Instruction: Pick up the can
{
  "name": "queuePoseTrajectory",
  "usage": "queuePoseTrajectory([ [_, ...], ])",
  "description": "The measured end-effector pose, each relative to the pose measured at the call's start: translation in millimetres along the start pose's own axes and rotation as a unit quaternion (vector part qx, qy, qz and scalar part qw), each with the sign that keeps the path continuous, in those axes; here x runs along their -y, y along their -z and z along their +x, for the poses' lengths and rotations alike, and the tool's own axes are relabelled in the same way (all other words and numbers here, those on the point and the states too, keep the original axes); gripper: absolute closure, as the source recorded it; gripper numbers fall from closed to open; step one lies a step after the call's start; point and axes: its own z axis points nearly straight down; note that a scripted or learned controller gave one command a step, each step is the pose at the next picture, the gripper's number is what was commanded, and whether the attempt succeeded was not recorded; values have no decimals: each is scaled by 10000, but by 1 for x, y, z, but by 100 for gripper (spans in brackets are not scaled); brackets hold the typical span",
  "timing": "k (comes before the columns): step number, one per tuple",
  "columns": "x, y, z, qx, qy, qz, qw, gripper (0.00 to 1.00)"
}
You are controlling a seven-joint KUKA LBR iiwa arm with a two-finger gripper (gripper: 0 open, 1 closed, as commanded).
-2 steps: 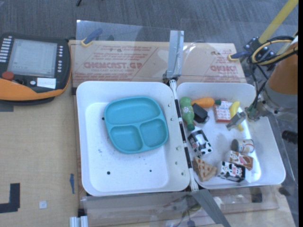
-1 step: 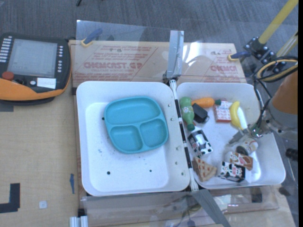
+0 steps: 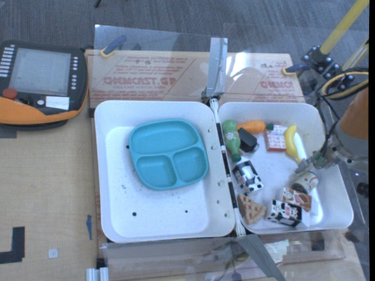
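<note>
The can [image 3: 306, 184] is small, with a pale top and a dark side. It lies tilted near the right wall of the right bin [image 3: 337, 215]. My gripper [image 3: 309, 166] comes in from the right edge and hangs just above the can, at its upper side, close to or touching it. The grey wrist and orange band [image 3: 357, 119] stand above the bin's right wall.
Around the can in the right bin lie a banana [image 3: 292, 141], a red-white box [image 3: 275, 138], a patterned card [image 3: 298, 199], a black-white box [image 3: 285, 213], a pizza slice [image 3: 252, 209], a cow-patterned item [image 3: 248, 177], a green bottle [image 3: 231, 137] and a carrot [image 3: 254, 126]. The left bin holds a teal divided plate [image 3: 169, 154].
</note>
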Motion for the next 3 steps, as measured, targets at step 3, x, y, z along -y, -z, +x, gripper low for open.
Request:
queuePoseTrajectory([
  [3,-3,172,11,23,-79,16,10000,100],
])
